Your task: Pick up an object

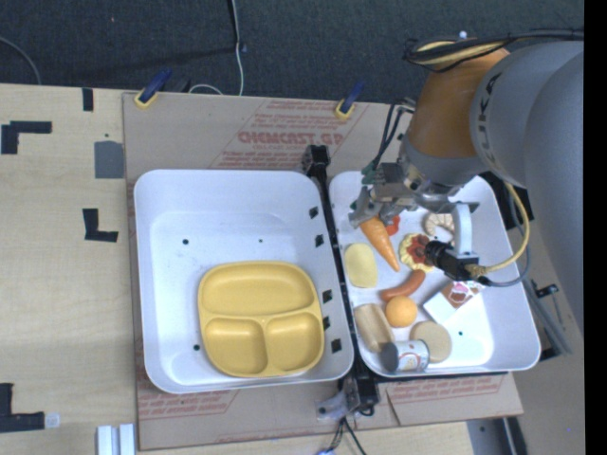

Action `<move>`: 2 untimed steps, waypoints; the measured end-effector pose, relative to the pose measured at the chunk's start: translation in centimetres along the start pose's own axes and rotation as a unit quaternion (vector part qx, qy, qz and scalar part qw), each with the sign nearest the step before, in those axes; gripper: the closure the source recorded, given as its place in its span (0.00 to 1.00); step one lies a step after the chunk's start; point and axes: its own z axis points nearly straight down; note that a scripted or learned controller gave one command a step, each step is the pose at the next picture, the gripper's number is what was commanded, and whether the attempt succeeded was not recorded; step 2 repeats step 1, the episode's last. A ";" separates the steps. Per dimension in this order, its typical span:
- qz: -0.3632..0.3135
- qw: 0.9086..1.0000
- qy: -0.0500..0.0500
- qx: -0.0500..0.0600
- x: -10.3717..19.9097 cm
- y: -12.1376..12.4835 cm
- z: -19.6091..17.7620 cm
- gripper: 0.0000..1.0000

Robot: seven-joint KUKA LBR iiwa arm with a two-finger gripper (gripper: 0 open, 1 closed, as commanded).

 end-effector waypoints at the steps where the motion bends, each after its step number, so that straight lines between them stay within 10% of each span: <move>1: 0.001 1.000 -0.001 0.002 2.7 -2.7 -4.5 1.00; 2: 0.001 1.000 -0.001 0.002 2.7 -2.7 -4.5 1.00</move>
